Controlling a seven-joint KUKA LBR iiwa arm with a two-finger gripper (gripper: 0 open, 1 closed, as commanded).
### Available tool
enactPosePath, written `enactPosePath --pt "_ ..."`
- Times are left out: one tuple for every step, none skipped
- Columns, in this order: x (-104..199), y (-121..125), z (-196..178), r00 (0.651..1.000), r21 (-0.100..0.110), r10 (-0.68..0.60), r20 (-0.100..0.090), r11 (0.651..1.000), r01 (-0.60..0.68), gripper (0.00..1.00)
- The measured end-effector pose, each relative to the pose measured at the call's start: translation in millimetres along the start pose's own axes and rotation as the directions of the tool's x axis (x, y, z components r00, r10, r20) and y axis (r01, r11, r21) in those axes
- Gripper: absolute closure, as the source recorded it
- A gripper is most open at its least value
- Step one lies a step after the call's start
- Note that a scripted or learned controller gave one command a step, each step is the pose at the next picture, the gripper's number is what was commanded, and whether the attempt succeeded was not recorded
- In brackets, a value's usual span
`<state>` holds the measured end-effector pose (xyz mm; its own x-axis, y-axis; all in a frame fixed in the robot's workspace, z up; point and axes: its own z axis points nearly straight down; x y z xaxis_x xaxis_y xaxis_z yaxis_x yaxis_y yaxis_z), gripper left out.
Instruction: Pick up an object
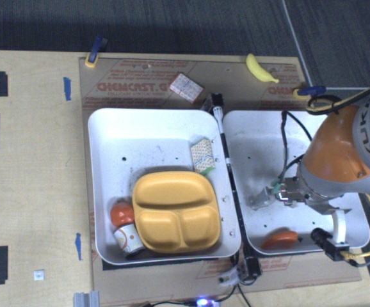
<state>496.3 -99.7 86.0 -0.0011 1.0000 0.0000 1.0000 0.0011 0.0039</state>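
My gripper (260, 200) is low inside the right bin (255, 130), near its middle, with the grey and orange arm (335, 158) coming in from the right. A red-orange oblong object (279, 239) lies on the bin floor by the front wall, a short way in front of the gripper and apart from it. In the left bin (108, 139) a yellow divided tray (175, 210) lies face up. A patterned sachet (202, 154) rests at its far right corner. A red ball-like object (121, 214) and a small white and orange can (127, 238) sit at the tray's left.
A yellow banana (260, 68) and a small patterned packet (185, 87) lie on the cardboard behind the bins. A black bar (220, 133) runs along the seam between the bins. Cables (351, 254) trail at the right bin's front right corner.
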Motion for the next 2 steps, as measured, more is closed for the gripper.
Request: enactPosePath --pt "6 0 0 1.000 0.000 0.001 0.000 1.000 -0.001 0.00" --pt "8 -12 0 1.000 0.000 0.001 0.000 1.000 -0.001 0.00"
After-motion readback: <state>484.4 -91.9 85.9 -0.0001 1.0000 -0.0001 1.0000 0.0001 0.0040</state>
